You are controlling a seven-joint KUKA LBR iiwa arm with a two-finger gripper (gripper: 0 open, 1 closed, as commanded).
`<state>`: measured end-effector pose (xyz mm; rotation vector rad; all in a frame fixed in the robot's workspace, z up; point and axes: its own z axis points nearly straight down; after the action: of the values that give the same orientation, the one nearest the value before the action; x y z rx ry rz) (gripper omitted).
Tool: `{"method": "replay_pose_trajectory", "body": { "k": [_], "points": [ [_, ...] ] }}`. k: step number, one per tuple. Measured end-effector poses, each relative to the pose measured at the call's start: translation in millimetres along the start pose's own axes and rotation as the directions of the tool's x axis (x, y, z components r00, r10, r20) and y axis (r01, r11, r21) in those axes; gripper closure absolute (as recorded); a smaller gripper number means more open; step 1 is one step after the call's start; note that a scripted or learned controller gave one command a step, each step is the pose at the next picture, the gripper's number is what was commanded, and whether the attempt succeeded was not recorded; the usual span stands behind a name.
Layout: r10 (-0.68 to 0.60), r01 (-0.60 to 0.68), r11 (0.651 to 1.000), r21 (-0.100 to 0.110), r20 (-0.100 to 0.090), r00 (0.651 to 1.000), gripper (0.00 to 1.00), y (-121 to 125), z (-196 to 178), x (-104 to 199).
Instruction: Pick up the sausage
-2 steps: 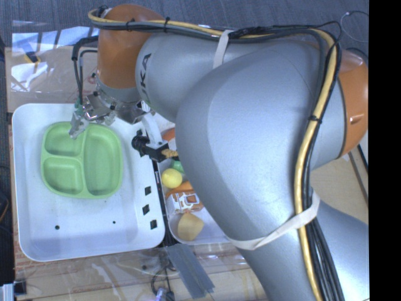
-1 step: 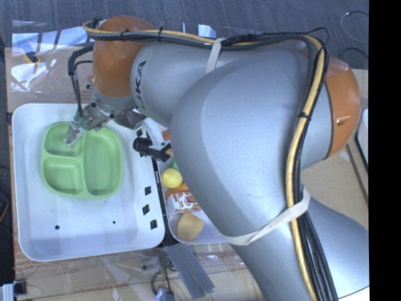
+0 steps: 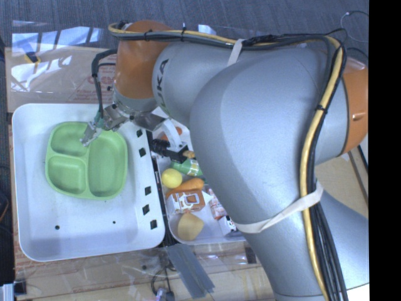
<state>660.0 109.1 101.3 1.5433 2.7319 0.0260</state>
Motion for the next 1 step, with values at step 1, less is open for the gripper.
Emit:
{"method": "replay_pose_trajectory", "body": {
  "k": [1],
  "points": [
    [-0.035, 0.035, 0.999, -0.001, 0.001, 0.999, 0.00, 0.0, 0.2, -0.7]
  ]
}}
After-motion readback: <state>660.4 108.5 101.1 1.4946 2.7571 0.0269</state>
